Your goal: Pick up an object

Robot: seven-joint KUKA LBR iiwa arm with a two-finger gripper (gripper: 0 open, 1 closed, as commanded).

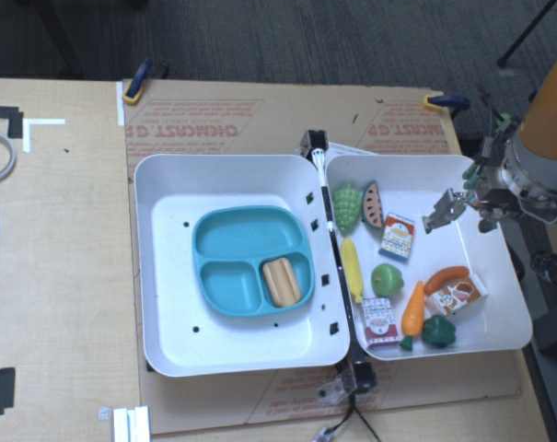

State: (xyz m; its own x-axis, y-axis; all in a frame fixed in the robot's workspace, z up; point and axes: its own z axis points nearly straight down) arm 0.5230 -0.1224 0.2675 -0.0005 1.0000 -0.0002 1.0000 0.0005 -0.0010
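The right bin (510, 274) holds several toy foods: a green bumpy vegetable (348, 207), a watermelon slice (373, 203), a small carton (398, 237), a yellow corn cob (351, 267), a green apple (387, 279), a red-and-white box (378, 322), a carrot (413, 309), a red sausage (446, 276), an orange-and-white carton (459, 296) and a dark green piece (438, 331). My gripper (464, 215) hangs over the bin's upper right part, open, with nothing between its fingers. It is right of the small carton and above the sausage.
The left bin (168, 247) holds a teal divided plate (232, 238) with a bread roll (280, 281) in its lower right compartment. Clips join the bins along the middle wall (329, 247). Cardboard lies under both bins.
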